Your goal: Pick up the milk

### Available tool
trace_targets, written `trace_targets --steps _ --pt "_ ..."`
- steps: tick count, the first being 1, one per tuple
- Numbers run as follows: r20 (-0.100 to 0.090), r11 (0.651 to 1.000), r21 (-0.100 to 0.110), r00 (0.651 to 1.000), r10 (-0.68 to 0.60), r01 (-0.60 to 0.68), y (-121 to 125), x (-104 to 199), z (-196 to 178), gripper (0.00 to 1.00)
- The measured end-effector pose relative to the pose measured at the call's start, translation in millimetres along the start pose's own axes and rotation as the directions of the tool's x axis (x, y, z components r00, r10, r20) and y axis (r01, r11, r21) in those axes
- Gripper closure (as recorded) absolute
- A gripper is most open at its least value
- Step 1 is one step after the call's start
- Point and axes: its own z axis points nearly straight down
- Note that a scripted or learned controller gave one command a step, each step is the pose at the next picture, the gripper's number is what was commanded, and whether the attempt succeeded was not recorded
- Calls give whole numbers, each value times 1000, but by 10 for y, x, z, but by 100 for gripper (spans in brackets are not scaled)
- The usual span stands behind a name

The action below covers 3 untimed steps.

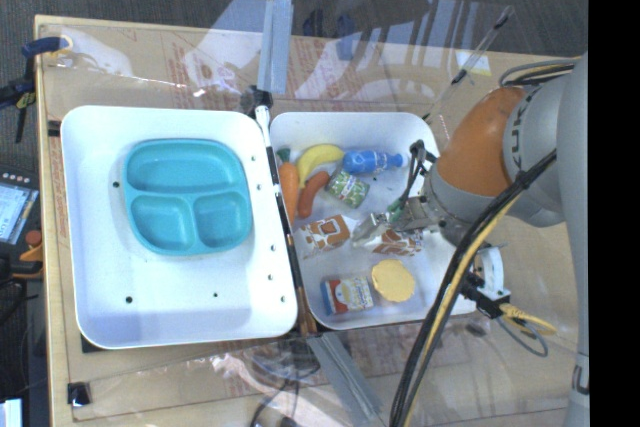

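Observation:
Two small white cartons lie in the right bin (pixel 300 130), and their labels are too small to read. The one with a red picture and a blue end (pixel 348 295), near the front wall, looks like the milk. The other, with brown print (pixel 325 233), lies in the bin's middle. My gripper (pixel 405 212) hangs low at the bin's right side. It is over a crumpled silver and brown packet (pixel 392 238), right of the brown-print carton and behind the red-label one. I see nothing held in it.
The right bin also holds a banana (pixel 320 157), a blue bottle (pixel 368 160), a carrot (pixel 289 187), a sausage (pixel 311 193), a green can (pixel 348 187) and a yellow round piece (pixel 394 282). The left bin (pixel 90 295) bears a teal divided plate (pixel 188 193). Cables (pixel 450 295) trail at the right.

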Motion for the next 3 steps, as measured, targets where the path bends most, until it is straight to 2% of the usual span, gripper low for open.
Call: trace_targets --steps 1,2,3 --pt "9 1000 -14 1000 -25 25 555 -84 67 0" --pt "6 999 -19 1000 -29 30 584 -68 -61 100" --pt "-5 1000 6 1000 -27 27 1147 35 -931 100"
